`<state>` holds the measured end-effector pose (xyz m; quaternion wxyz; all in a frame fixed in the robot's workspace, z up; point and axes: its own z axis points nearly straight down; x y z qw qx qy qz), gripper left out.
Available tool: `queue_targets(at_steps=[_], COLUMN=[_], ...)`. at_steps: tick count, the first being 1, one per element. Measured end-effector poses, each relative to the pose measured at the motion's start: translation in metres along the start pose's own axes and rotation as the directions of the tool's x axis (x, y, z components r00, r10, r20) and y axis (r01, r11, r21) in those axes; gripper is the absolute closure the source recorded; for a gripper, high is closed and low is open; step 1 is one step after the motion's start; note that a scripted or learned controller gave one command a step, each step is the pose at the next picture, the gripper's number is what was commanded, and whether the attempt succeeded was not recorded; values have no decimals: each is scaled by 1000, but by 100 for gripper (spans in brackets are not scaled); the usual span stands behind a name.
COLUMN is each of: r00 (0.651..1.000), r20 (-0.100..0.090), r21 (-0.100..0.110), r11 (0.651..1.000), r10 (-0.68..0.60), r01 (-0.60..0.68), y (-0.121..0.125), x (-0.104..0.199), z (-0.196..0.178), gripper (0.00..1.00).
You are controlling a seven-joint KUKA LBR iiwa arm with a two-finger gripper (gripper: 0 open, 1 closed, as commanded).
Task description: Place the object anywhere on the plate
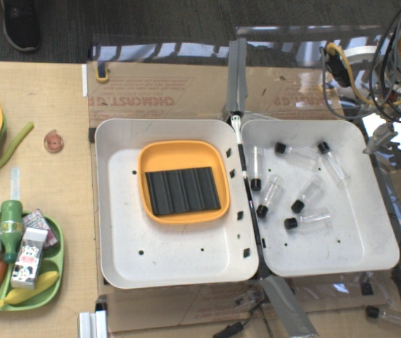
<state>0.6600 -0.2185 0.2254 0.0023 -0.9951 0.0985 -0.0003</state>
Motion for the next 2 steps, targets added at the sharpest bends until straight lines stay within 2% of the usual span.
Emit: queue_targets(at_steps=[1,2], r00=[1000,1000], r20=[1,-1], r21=[0,4], r11=[1000,1000], r10=[-1,-5], r01=[1,5], y=[1,-4], x=[0,1], z=[38,28], gripper=[0,100])
